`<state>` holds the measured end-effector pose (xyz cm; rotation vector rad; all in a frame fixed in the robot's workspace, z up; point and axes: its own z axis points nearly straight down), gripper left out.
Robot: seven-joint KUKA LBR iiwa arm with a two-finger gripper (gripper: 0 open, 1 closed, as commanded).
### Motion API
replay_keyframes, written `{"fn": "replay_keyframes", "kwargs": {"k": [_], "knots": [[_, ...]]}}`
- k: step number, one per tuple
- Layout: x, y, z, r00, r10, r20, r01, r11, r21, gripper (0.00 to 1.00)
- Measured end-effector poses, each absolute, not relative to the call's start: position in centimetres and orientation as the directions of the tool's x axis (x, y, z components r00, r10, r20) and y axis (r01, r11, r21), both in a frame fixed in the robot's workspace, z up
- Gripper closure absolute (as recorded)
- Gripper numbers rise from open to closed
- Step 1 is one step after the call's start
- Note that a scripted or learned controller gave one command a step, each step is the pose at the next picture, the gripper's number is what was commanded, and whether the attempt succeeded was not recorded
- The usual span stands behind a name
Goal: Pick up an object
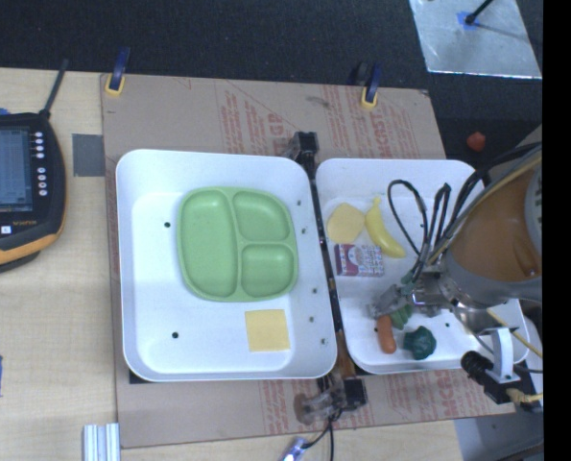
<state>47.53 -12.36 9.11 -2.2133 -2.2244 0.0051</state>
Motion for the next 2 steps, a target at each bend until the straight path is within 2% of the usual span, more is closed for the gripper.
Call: {"fn": "replay_keyframes", "kwargs": {"k": [1,2], "knots": [[47.6,-12.5,10.2,-0.009,1.0,-0.002,1.0,0.009,-0.003,1.0],[54.2,-2.2,19.2,-0.006,1.0,0.002,1.0,0.006,-0.001,1.0]]}}
